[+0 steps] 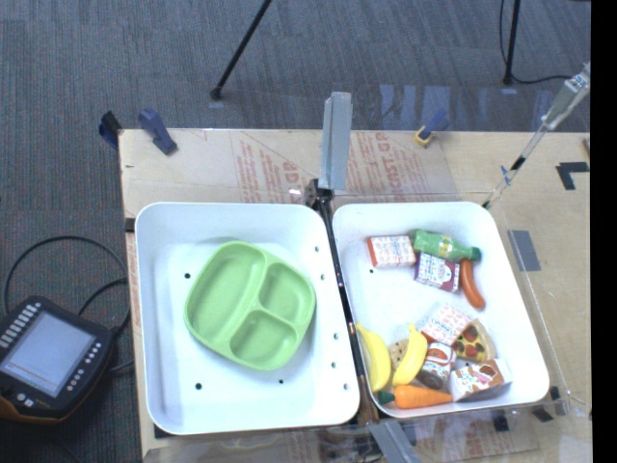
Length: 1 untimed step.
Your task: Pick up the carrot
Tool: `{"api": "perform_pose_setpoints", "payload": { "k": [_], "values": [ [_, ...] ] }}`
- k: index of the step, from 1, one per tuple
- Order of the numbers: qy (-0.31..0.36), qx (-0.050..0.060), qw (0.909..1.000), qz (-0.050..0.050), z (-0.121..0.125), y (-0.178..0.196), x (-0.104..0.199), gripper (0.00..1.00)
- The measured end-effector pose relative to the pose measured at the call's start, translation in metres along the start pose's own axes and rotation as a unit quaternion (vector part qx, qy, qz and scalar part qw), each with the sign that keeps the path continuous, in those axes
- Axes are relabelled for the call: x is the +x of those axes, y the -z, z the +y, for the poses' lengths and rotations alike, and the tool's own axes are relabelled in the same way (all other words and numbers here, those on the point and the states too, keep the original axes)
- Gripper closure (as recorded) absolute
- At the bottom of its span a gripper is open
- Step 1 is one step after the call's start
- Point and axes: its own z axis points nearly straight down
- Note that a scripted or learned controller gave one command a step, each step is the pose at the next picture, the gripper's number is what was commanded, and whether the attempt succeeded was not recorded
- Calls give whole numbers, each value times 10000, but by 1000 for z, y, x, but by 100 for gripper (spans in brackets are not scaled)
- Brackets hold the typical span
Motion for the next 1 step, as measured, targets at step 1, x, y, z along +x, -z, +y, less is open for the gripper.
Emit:
{"api": "perform_pose_setpoints", "payload": {
  "k": [1],
  "values": [
    [24, 9, 10000, 6, 2, 7, 0, 100]
  ]
}}
